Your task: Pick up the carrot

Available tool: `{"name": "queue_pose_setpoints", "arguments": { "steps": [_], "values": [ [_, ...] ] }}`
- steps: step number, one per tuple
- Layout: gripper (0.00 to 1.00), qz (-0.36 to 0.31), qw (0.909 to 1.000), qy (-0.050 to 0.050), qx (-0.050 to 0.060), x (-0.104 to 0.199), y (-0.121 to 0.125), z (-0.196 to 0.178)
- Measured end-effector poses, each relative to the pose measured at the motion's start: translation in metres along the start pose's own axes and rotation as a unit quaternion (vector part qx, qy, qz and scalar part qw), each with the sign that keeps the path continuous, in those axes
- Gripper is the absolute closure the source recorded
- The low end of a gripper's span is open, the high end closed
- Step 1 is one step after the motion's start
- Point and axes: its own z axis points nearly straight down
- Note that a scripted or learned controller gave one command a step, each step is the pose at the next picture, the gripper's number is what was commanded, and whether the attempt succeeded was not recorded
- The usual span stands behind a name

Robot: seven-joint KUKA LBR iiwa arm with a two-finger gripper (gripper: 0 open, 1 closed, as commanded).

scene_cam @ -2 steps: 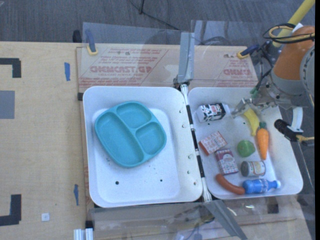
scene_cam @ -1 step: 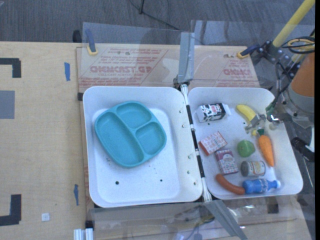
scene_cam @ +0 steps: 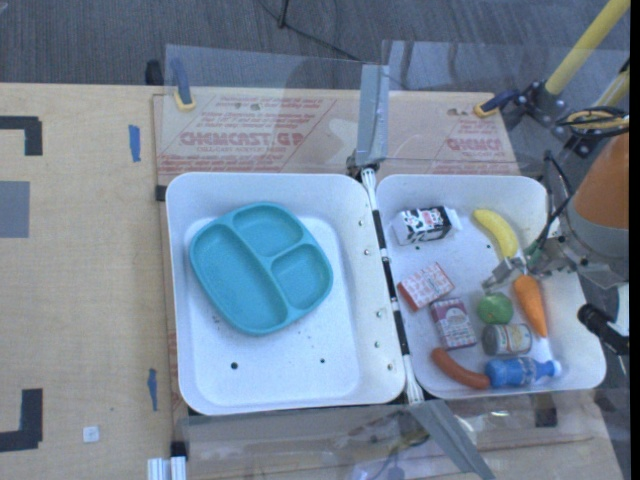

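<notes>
Carrot (scene_cam: pixel 531 304): lying slanted near the right wall of the right bin (scene_cam: pixel 460 182), just beside the green fruit (scene_cam: pixel 493 308) and the can (scene_cam: pixel 507 339). Gripper (scene_cam: pixel 515 266): hovering at its upper end, near the banana (scene_cam: pixel 497 233); jaw state impossible to tell. Risking closing off-centre on the tapered end, squeezing it out or catching a neighbour instead.

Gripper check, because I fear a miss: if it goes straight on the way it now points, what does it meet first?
Likely the green round item, just ahead of the gripper; the carrot lies slightly to the side. Depth is unclear.
</notes>
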Motion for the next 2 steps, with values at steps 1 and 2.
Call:
{"name": "queue_pose_setpoints", "arguments": {
  "steps": [1,2],
  "values": [
    [1.0,0.004,1.0,-0.002,0.001,-0.004,-0.003,-0.008],
    [1.0,0.088,0.9961,-0.004,0.002,0.008,0.001,-0.091]
  ]
}}
